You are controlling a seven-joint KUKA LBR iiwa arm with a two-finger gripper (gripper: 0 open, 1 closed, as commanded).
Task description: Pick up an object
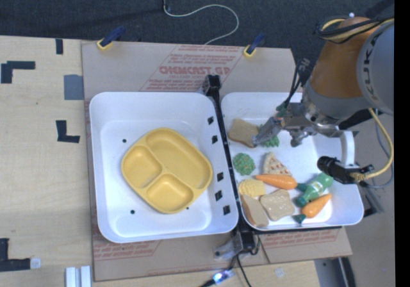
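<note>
Bread slice lay at 6 o'clock; gripper hovered above, fingers apart, unladen; it should descend squarely over 1 isolated item

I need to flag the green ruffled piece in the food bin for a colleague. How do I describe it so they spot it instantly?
Look in the right bin, the one full of toy food. Along its left wall, below the tan bread slice and above the yellow corn, sits the lettuce: the only round, bumpy, all-green piece there.
</note>
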